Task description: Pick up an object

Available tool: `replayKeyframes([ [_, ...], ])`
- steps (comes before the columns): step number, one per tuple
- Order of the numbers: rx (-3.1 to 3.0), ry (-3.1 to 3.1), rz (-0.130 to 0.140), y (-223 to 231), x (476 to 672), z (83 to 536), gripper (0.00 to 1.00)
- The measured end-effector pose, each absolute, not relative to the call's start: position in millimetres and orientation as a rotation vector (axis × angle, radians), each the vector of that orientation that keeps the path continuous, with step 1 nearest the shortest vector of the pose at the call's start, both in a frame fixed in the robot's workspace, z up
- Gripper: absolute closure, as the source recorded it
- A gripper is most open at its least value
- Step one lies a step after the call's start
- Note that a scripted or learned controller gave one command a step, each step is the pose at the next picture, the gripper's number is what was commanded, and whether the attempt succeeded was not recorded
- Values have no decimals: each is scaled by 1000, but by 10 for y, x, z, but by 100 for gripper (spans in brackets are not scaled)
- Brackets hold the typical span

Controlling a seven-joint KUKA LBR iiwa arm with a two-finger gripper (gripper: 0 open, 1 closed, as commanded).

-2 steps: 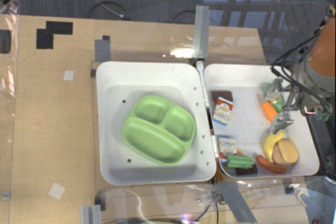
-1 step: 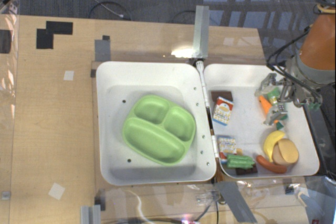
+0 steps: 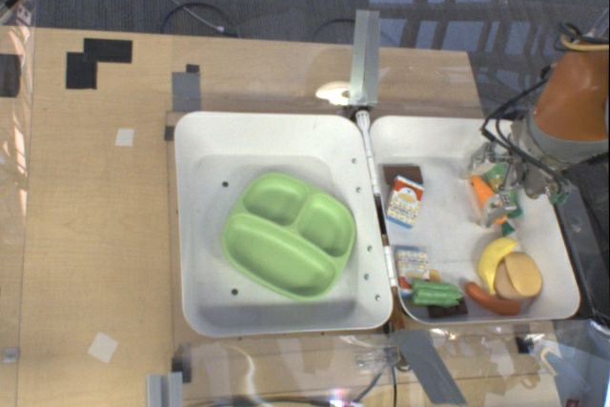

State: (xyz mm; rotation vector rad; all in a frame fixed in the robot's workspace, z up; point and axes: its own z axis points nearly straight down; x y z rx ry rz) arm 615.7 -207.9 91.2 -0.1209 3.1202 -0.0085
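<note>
No words, brand names or numbers can be read. The small white carton with a blue and orange printed face [image 3: 404, 203] and the small pale packet with blue print [image 3: 411, 260] seem to carry labels, but the print is too small to make out.

One fixed overhead camera, slanted down over both bins [image 3: 276, 133].
</note>
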Motion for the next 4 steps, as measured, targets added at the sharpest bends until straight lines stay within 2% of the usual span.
replayKeyframes([
  [1,-134,3111,-10,-2047,6191,1045,100],
  [2,-134,3112,-9,-2044,6189,1040,0],
  [3,-74,3129,-2,-1872,6142,887,0],
  [4,-82,3113,-8,-1864,6191,1046,100],
])
